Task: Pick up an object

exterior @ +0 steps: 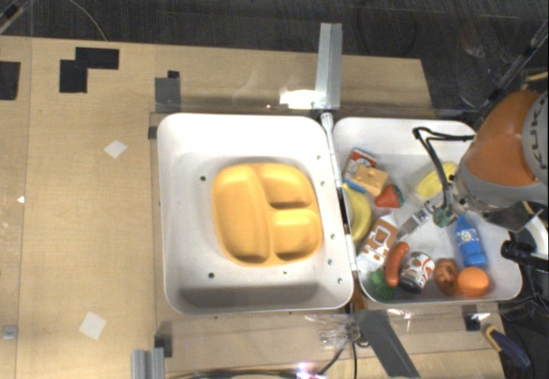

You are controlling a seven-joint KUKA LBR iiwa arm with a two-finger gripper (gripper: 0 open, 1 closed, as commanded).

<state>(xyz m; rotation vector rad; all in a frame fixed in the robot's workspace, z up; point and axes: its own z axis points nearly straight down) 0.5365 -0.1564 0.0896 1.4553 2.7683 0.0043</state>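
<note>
Gripper low in right white bin, amid toy food beside blue bottle; finger state impossible to tell. Yellow compartment tray sits in left white bin.

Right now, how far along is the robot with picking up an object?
Done: the arm has reached in over the right bin, and its gripper is down among the toy food. In hand: nothing that I can see held. Left: the grasp and the lift. The orange, blue bottle and strawberry lie in that bin; the yellow divided tray sits in the left bin.
</note>
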